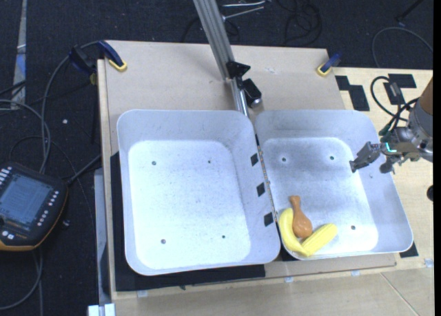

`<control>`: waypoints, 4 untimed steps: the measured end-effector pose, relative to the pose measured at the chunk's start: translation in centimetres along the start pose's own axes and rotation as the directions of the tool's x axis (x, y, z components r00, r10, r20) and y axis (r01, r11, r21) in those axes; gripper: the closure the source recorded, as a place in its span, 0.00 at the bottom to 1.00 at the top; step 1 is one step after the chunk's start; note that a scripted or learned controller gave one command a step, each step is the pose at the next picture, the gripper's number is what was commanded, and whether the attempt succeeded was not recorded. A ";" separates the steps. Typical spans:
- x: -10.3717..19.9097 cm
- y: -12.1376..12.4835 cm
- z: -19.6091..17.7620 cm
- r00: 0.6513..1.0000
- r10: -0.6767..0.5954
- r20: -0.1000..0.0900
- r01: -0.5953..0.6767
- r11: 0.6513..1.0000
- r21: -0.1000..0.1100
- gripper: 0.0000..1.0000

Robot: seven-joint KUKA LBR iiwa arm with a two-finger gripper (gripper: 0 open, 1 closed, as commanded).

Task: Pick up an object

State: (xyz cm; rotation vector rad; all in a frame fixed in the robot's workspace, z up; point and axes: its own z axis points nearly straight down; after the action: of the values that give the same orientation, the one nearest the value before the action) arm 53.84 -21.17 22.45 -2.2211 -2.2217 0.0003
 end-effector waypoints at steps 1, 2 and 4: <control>0.0 0.0 0.0 1.000 0.000 0.000 0.000 1.000 0.000 0.00; 0.3 -1.1 5.2 1.000 0.000 -0.001 0.000 1.000 0.004 0.00; 0.6 -0.9 13.0 1.000 0.000 -0.001 0.000 1.000 0.002 0.00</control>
State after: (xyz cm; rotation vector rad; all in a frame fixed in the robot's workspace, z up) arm 52.90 -20.57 9.40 -2.2197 -2.2205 0.0020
